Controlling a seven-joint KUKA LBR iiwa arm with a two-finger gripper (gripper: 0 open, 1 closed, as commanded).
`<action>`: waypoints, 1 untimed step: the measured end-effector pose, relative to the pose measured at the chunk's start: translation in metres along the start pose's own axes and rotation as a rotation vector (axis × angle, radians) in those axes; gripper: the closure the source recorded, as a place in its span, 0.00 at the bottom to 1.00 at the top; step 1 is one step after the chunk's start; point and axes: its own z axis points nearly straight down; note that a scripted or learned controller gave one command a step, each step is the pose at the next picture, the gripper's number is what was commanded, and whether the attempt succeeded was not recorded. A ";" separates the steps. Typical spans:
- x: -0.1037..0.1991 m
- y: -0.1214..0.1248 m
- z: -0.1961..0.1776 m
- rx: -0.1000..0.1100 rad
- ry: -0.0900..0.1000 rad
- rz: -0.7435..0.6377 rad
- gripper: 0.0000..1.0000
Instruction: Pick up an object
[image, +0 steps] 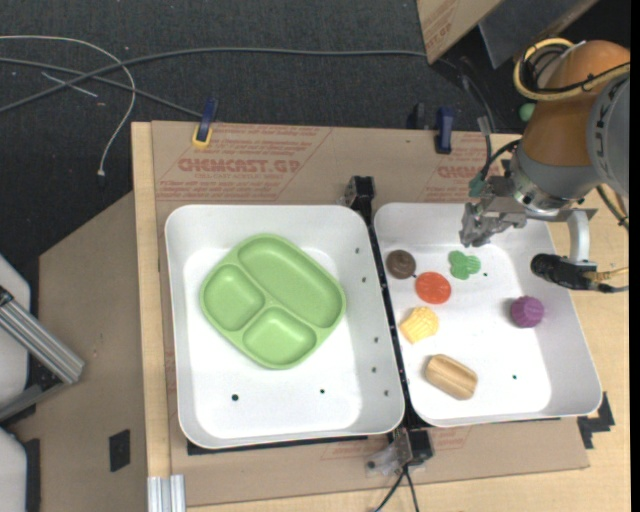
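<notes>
We see a small green toy (464, 265) lying in the right bin (560, 385), near its far side, and the gripper (474, 236) hangs just above and beside it. We cannot tell how far the gripper is open, nor whether it has hold of anything. Close by the green toy lie an orange-red round piece (433, 288) and a brown round piece (401, 264). Nearer the front sit a yellow corn-like toy (420, 324) and a tan bread-like roll (451, 376), with a purple piece (527, 311) off toward the right. The left bin (200, 400) holds a green divided plate (272, 300).
</notes>
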 end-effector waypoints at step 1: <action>-0.006 0.002 -0.064 -0.004 -0.001 0.000 1.00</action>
